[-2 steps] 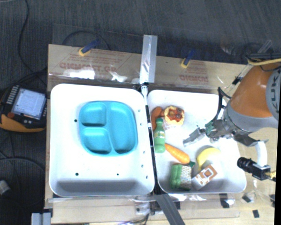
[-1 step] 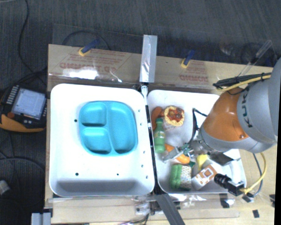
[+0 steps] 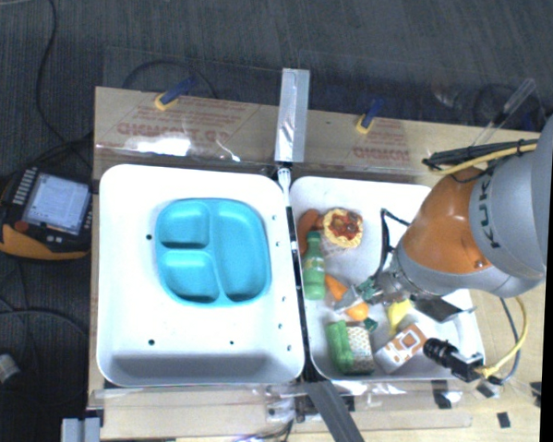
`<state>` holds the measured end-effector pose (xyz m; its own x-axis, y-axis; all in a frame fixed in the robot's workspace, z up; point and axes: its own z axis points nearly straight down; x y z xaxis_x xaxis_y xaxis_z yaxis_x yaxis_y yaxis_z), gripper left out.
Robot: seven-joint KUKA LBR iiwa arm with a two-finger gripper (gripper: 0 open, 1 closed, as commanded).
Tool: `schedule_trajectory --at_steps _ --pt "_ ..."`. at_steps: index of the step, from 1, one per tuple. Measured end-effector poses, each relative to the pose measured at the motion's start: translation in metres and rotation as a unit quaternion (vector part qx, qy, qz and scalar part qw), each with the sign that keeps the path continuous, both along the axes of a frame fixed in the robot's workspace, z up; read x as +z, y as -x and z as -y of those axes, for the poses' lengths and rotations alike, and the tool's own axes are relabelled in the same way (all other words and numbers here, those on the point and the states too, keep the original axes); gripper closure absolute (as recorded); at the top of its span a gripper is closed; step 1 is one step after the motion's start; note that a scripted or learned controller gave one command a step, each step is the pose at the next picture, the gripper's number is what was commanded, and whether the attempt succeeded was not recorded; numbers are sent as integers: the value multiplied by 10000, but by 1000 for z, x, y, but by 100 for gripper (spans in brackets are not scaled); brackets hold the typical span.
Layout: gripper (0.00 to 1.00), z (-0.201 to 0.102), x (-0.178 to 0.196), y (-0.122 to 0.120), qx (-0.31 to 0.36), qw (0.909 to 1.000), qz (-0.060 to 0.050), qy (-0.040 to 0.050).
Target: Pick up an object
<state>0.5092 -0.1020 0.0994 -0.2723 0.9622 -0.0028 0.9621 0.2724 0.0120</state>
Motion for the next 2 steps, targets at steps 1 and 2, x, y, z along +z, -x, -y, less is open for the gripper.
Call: schedule_trajectory --at_steps 1,2 --pt "100 -44 93 -36 105 9999 -72 14" --pt "100 -59 165 -38 -321 9995 -68 20"
